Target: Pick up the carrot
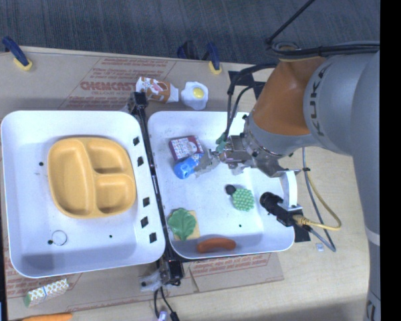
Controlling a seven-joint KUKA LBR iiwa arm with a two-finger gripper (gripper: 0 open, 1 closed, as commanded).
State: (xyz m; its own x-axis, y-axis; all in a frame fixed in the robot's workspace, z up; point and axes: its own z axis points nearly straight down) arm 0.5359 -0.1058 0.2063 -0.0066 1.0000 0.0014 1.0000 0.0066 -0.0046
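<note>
Gripper (pixel 210 158) over right bin (pixel 275 238), beside blue item (pixel 185 168); finger state could not be determined. Carrot (pixel 216 245) well below gripper, near bin's front wall.

Tray (pixel 90 176) in the left bin (pixel 27 246), carrot (pixel 216 245) at the right bin's (pixel 207 120) near wall, maybe a leafy thing (pixel 182 223) just left of it, gripper (pixel 210 160) farther back.

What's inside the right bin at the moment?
In the right bin: the carrot at the near wall, a green leafy toy, a green bumpy piece, a blue item, a dark packet. The arm covers the bin's right part.
</note>
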